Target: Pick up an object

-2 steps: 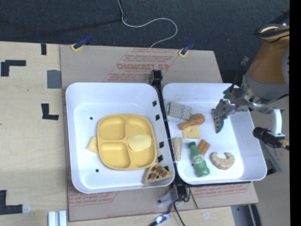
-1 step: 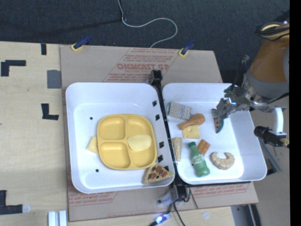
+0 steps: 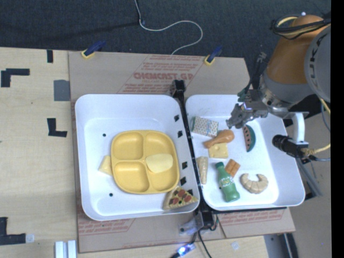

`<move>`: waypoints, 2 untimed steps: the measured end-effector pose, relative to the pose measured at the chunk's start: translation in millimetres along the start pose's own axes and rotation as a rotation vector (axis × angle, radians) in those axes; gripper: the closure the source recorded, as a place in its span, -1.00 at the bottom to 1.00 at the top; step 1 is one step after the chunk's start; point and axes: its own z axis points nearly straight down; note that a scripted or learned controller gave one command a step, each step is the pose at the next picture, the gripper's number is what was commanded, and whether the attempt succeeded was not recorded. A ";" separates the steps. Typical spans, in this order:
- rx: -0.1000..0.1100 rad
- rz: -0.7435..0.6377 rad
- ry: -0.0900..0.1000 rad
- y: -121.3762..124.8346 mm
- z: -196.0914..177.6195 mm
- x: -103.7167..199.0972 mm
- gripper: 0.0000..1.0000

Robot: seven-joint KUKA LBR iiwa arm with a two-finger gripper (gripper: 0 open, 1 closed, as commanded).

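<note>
claw: claw (image 3: 239, 117) low over the right bin's (image 3: 279, 198) upper middle, arm in from the right; fingers point down-left, nothing visibly between them, gap too dark and small, cannot tell if wide or narrow
nearest targets: drumstick (image 3: 219, 139) just below-left of the tips; melon slice (image 3: 248, 137) just right; checkered cloth (image 3: 205, 126) just left
other right-bin items: cheese (image 3: 218, 151) touching the drumstick's underside; carrot piece (image 3: 232, 167); green bottle (image 3: 228, 183) lying down; croissant (image 3: 254, 183); pale stick (image 3: 202, 169) by the divider
left bin: left bin (image 3: 86, 144) has yellow tray (image 3: 144, 161) with pale slice (image 3: 159, 163) in its right compartment; pale wedge (image 3: 105, 165) touching the tray's left edge; pizza slice (image 3: 180, 199) at the lower right corner
surface: cardboard sheet (image 3: 156, 74) under both bins
step: judged as lining up before descent, no grasp yet
how to do well: drumstick looks the likeliest pick; centre over its thick end, fingers across the narrow width, not along its length; drop straight so the tips clear the cheese and melon slice; close only once tips straddle it
risk: cluttered patch, a tip may land on the cheese or nudge the drumstick away; cloth is flat, poor pick
</note>
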 end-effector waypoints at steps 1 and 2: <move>0.002 0.001 -0.001 21.1 18.7 45.0 1.00; 0.000 0.004 -0.001 27.3 2.4 49.2 1.00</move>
